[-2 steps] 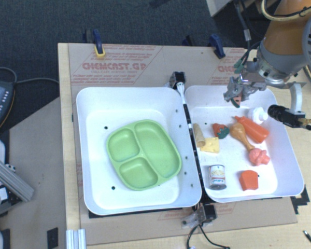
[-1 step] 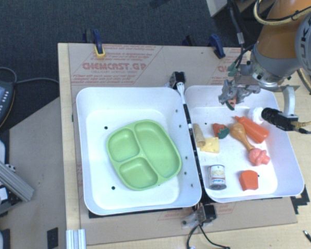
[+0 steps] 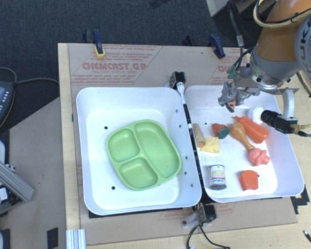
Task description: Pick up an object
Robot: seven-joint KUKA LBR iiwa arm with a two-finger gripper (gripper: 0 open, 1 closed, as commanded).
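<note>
Counter (image 3: 119, 61): brown board top with red print; two blue clamps at its far edge.
Bins: two, white, shallow, side by side. Left bin (image 3: 90, 108), right bin (image 3: 287, 162).
Left bin contents: one green divided plate (image 3: 142, 153), three compartments, lying flat near the middle.
Right bin contents, count seven: one yellow wedge (image 3: 211, 146); one tan stick-shaped piece (image 3: 198, 135) touching the wedge on its left; one small teal piece (image 3: 224, 134) beside one small orange-red piece (image 3: 218, 127); one drumstick-like toy, tan and pink (image 3: 248, 144); one orange carrot-like piece (image 3: 253, 129) lying against it; one orange-red block (image 3: 249, 180) toward the near edge; one small can (image 3: 216, 177), upright, near the bin's near-left corner.
Arm (image 3: 282, 30): one, grey with orange band, reaching in from the right.
Tool (image 3: 230, 104): above the far part of the right bin, apart from the toys, nothing seen between its tips. Whether it is open or closed: cannot tell from this angle.
</note>
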